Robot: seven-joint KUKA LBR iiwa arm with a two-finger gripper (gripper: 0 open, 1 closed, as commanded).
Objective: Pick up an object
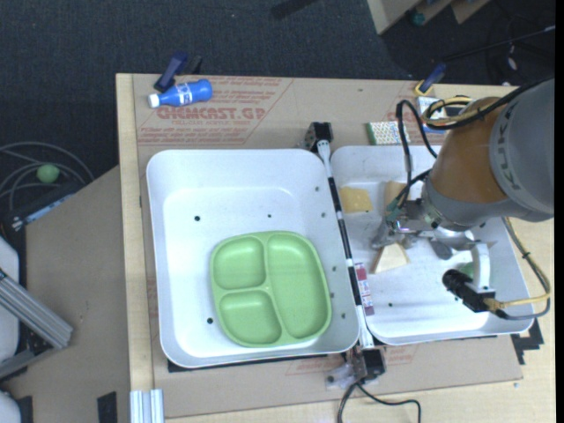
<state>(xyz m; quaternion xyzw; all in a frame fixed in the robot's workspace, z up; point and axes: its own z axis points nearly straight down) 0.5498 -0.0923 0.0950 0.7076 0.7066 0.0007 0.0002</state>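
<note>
In the right bin (423, 320), a tan wedge-shaped piece (393, 258) lies near the left wall. A flat tan square (355, 199) lies farther back, and another tan piece (394, 192) beside it is partly hidden by the arm. My gripper (390, 233) is low in this bin, just above the wedge's far end and close to touching it. The grey arm with its orange band (471, 161) covers the bin's back right part. The left bin (176, 201) holds a green divided plate (269, 287).
A blue and white bottle (181, 93) and a blue clip (172, 70) lie on the bench behind the left bin. Cables (410, 139) run along the arm over the right bin. A black connector (464, 290) hangs near the right bin's front.
</note>
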